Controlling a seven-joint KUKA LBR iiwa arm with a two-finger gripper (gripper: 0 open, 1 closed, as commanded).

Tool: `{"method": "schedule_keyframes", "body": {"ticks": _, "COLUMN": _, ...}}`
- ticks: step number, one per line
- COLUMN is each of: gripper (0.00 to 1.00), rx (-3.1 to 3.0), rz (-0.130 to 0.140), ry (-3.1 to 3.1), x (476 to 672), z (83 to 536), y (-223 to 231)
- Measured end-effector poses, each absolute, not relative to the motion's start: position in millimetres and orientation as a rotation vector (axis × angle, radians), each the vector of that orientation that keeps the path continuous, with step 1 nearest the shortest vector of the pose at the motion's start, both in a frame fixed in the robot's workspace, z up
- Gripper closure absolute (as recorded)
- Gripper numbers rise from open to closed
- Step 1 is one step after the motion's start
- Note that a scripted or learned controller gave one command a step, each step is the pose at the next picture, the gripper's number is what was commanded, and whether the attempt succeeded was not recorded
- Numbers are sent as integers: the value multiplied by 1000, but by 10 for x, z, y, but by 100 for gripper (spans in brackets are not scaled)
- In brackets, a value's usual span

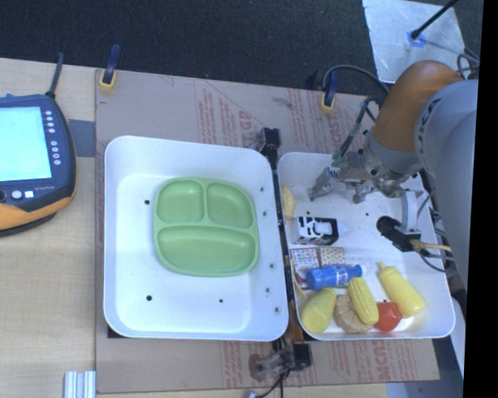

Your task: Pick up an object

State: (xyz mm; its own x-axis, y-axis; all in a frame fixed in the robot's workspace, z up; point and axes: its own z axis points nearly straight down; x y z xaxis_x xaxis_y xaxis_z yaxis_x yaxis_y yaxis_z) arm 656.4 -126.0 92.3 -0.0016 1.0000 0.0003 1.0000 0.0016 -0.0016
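My gripper (341, 189) hangs over the far end of the right bin (438, 330), fingers spread and open with nothing between them. Just below it in the view lies a black-and-white object (316, 229), apart from the fingers. Toward the near end of that bin sit a wafer pack (317, 257), a blue bottle (333, 276), a corn cob (362, 298), a yellow squeeze bottle (401, 290), a yellow fruit (318, 311), a red piece (387, 317) and a tan piece (349, 318). A small yellow item (288, 202) lies against the bin's left wall.
The left bin (119, 295) holds a green divided plate (205, 226). A tablet-like pendant (22, 161) rests on the bench at the far left. The arm's grey and orange body (420, 103) crosses the right bin's far right corner.
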Motion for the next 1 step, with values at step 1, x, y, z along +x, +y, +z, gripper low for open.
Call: {"method": "schedule_keyframes", "body": {"ticks": 1, "gripper": 0, "rx": -2215, "rz": 5, "ry": -2225, "x": 6562, "z": 921, "y": -927}}
